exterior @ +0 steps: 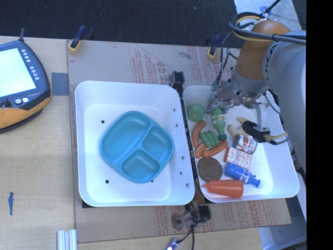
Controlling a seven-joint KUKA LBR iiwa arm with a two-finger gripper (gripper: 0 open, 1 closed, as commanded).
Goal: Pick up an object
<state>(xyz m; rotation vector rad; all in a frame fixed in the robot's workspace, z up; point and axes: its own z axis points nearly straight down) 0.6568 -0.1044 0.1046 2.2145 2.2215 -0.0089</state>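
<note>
Two white bins sit side by side: the left bin [91,139] carries a blue divided plate [137,147], the right bin [278,177] a heap of toy food [221,155]. The gripper [218,104] hangs over its far end; whether it's spread, I cannot tell.

Two bins sit side by side at mid-frame. The left bin [86,139] holds a divided plate [137,146] near its middle. The right bin [281,176] holds a ball [195,112] at upper left, carrots [208,149] below it, a cookie [209,168] lower still, and a bottle [242,174] to its right. A tablet [18,82] lies at the frame's left edge.
</note>
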